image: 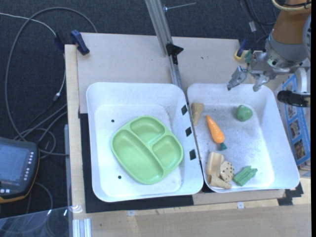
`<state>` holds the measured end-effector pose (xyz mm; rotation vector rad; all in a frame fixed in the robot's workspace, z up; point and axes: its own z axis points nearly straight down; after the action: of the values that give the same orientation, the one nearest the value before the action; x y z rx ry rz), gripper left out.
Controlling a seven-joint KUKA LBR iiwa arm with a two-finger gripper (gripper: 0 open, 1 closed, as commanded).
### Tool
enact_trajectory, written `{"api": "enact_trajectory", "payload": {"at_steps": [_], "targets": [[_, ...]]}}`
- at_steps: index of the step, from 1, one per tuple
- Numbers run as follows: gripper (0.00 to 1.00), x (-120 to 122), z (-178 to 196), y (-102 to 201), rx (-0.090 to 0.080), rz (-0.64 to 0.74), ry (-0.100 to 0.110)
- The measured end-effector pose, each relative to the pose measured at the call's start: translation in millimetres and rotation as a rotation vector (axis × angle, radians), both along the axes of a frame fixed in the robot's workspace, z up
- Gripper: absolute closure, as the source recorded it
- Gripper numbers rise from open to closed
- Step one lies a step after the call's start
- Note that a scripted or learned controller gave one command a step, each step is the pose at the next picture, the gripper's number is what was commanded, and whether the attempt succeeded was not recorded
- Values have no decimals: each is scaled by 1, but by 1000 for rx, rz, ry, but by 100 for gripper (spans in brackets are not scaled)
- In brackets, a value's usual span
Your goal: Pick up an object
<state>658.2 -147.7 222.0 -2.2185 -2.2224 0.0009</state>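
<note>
The end effector (245, 82) is seen open and empty, up over the far rim of the right bin (281, 132). A green ball (244, 112) lies just below it. It should be lowered straight down, then closed gently around the ball.

Two white bins side by side — left bin (98, 100), right bin (269, 100).

Left bin: one green divided plate (147, 149), three compartments.

Right bin — six items counted:
- one orange carrot (215, 129)
- one green round object (244, 113)
- one tan cone-shaped piece (197, 111)
- one green leafy piece (245, 175)
- one pale holed cheese-like wedge (226, 170)
- one tan block (214, 163), beside the wedge; whether it is a single piece is hard to tell.

One arm, one gripper (245, 82).
</note>
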Motion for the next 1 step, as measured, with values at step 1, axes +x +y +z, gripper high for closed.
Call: {"api": "enact_trajectory", "payload": {"at_steps": [1], "targets": [[0,0,0,0,-1,0,0]]}}
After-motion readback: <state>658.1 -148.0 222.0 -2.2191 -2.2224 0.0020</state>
